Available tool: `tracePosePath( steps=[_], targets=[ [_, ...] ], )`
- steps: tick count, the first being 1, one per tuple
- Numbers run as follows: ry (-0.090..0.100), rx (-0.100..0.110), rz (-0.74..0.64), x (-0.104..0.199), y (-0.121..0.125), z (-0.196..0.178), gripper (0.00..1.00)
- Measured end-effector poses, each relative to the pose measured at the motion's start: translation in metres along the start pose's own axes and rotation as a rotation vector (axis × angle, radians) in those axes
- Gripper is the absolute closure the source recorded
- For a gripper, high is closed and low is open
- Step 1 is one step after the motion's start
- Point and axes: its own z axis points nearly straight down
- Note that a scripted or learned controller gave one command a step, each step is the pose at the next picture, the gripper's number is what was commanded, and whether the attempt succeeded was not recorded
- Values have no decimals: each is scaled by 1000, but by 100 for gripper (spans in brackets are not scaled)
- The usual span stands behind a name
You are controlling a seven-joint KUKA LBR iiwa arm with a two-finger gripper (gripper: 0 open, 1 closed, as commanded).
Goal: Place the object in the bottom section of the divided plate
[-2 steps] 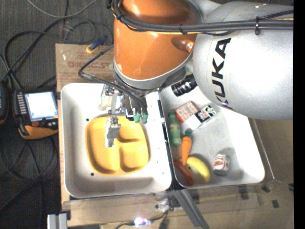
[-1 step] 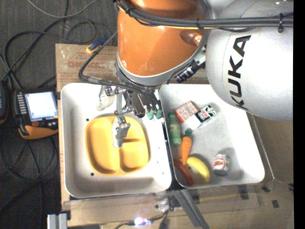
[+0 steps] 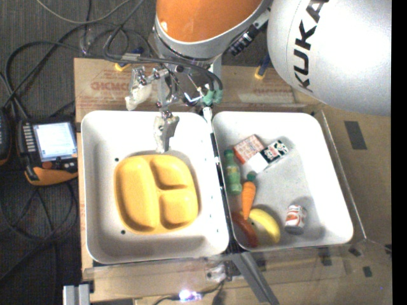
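A yellow divided plate [image 3: 156, 192] lies in the left white bin [image 3: 95, 170], with one large section on its left and two smaller ones on its right. My gripper [image 3: 164, 146] hangs over the back of this bin, just beyond the plate's far edge. Its fingers [image 3: 166, 129] look pressed together and I see nothing between them. The right bin [image 3: 331, 170] holds the loose objects: a red and white box [image 3: 248, 148], a black and white box [image 3: 277, 151], a green bottle [image 3: 231, 165], a carrot [image 3: 248, 196], a yellow fruit [image 3: 266, 225], a red item [image 3: 245, 229] and a small can [image 3: 294, 216].
The arm's orange band and grey body [image 3: 210, 11] loom over the back of both bins. Cables and a handheld screen unit [image 3: 51, 142] lie on the floor to the left. A cardboard sheet [image 3: 102, 88] lies behind the bins.
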Motion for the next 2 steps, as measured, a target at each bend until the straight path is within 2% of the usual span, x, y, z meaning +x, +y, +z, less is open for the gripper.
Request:
tracePosePath(
  steps=[1,2],
  targets=[
    [1,-2,-266,13,7,24,0],
    [3,-3,90,24,11,111,0]
  ],
)
